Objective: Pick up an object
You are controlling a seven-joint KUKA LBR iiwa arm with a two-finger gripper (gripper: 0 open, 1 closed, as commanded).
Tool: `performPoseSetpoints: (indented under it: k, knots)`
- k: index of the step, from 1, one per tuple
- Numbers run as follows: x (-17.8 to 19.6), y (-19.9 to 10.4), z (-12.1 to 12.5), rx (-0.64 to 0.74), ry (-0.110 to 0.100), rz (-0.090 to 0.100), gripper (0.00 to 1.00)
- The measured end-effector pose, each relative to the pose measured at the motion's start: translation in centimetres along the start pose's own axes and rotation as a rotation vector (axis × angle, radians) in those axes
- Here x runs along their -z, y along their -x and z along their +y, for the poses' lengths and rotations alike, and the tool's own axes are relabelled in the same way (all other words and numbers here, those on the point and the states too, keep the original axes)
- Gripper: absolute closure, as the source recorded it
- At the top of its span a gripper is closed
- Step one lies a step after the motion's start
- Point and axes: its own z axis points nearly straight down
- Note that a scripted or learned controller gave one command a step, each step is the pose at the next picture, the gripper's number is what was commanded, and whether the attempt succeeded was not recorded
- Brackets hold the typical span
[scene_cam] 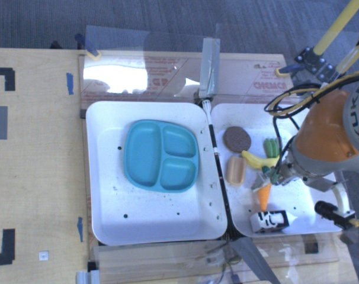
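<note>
The gripper [273, 177] hangs low in the right bin [304, 215], its tip among the toy food; whether it grips anything cannot be told. A banana [254, 159] lies just left of it, a carrot [263, 197] just below, a green piece [270, 147] above. A brown disc [237, 139] and tan roll [235, 170] sit further left; a blue plate [162, 156] fills the left bin [105, 206]

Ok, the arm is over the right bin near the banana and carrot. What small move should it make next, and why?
Probably a short descent onto the carrot. The gripper sits low in the right bin, just above the carrot's upper end, with the banana and green piece crowding its far side. I cannot see an object between the fingers, so nothing looks grasped yet.
</note>
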Motion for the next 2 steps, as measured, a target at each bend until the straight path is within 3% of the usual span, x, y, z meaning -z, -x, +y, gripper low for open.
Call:
performPoseSetpoints:
  k: [1,2]
  knots:
    - [8.8,-6.8,6.7,-0.051,-0.004,0.007,1.0]
    - [9.2,-12.8,9.6,-0.203,-0.014,0.006,1.0]
